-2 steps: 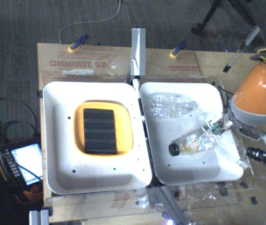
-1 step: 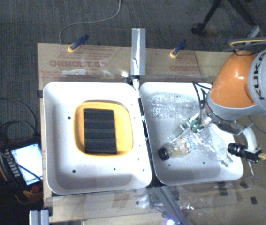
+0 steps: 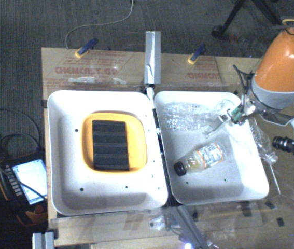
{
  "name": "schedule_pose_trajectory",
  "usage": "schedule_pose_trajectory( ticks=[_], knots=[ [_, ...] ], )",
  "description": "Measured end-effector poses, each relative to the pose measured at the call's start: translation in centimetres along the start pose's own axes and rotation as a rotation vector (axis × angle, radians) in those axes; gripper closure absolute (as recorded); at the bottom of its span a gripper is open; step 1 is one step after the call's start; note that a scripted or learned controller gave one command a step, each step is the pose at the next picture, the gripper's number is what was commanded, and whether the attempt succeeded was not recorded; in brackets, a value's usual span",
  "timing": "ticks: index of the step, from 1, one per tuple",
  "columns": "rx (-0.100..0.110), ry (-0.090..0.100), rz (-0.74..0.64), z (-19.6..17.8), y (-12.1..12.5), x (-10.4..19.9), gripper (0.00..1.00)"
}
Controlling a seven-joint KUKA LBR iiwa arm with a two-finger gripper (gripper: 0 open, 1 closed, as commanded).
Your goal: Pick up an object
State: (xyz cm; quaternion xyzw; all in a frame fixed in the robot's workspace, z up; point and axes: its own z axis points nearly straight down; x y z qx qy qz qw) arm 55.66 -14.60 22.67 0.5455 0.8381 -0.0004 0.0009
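Note:
A clear plastic bottle (image 3: 201, 158) with a black cap lies on its side in the right bin (image 3: 240, 187), cap pointing to the lower left. Crumpled clear plastic wrap (image 3: 185, 115) lies in that bin's far part. In the left bin (image 3: 64, 154) sits a yellow block with a black ribbed top (image 3: 113, 141). My gripper (image 3: 218, 125) reaches in from the right over the far right part of the right bin, beside the clear wrap and above and apart from the bottle. Nothing visible hangs from it.
More clear plastic (image 3: 262, 145) drapes over the right bin's right rim. A metal post (image 3: 152, 56) stands behind the seam between the bins. Two blue clamps (image 3: 86, 47) (image 3: 197, 52) hold the board at the back. Cables and a device (image 3: 25, 178) lie on the floor at left.

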Motion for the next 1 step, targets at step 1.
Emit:
schedule_pose_trajectory(
  ticks=[1],
  knots=[
    [0.000,0.002,-0.024,12.81,-3.36,-1.73,0.00]
  ],
)
